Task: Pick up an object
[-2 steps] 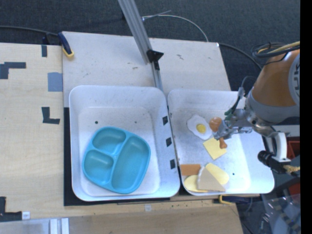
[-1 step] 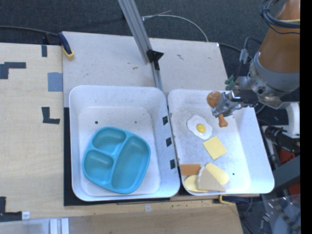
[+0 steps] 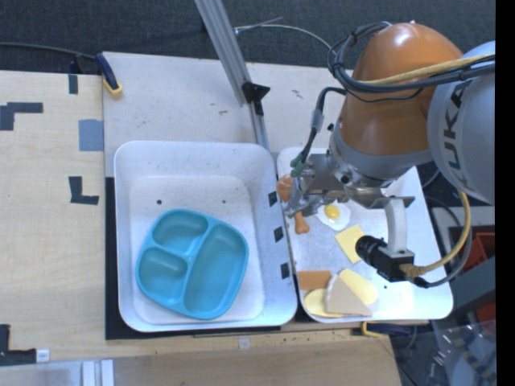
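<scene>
Nearest, in the right bin point(image 3: 434, 300), lie a sandwich point(image 3: 348, 294), an orange block point(image 3: 314, 279) and a cheese slice point(image 3: 349, 242). Behind them is a fried egg point(image 3: 331, 213), and a carrot point(image 3: 300, 223) just under the hand point(image 3: 299, 193). Whether the hand is wide or narrow, I cannot tell. The left bin point(image 3: 129, 167) holds a blue plate point(image 3: 193, 262). The carrot lies near the bin wall, so a grasp may hit the wall or slip.

2 white bins point(image 3: 129, 215) – 1 blue plate point(image 3: 191, 262), 1 egg point(image 3: 331, 213)

even bright overhead light, soft shadows, slightly grainy, mild blur
</scene>
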You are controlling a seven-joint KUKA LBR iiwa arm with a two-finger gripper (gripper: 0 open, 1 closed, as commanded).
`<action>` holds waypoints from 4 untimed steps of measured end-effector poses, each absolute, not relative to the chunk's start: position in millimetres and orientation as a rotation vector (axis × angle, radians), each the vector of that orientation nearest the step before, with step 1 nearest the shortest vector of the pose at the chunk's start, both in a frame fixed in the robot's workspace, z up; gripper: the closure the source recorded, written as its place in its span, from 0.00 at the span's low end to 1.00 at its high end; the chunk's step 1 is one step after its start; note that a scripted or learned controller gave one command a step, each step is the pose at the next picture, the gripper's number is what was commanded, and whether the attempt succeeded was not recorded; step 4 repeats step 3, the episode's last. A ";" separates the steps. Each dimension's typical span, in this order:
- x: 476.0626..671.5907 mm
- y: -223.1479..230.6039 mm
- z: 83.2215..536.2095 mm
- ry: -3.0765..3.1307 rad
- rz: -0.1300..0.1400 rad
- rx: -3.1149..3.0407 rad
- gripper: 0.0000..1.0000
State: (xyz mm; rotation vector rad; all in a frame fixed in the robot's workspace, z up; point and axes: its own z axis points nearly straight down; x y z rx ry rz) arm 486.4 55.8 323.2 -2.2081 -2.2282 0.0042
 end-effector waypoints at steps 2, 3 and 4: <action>496.8 62.0 337.1 -2.221 0.012 -2.214 1.00; 485.4 36.5 448.6 -2.225 -0.008 -2.224 1.00; 485.4 36.5 448.6 -2.225 -0.008 -2.224 1.00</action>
